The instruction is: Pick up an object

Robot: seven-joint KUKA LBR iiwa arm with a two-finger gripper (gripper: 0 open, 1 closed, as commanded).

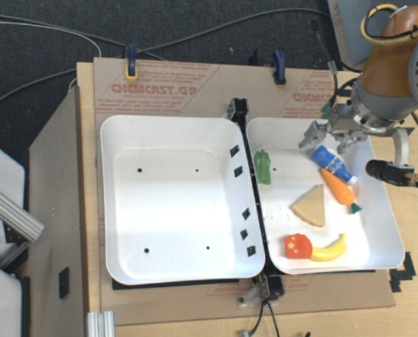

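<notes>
The right bin [388, 220] holds several small items. A blue and white tube [331, 163] lies at its far side, touching an orange carrot [339, 187]. A tan wedge [311, 207] rests mid-bin, and a red piece [298, 246] and a yellow banana [330, 250] lie by the near rim. A green bottle shape [263, 167] sits near the divider. My gripper [329, 139] hovers just above the tube's far end, fingers spread open and holding nothing.
The left bin [118, 209] sits beside the right one, with a black divider strip [245, 188] between them. Blue clamps [131, 60] hold the cardboard base at the back. A black fitting [391, 172] juts in beside the right bin's right rim.
</notes>
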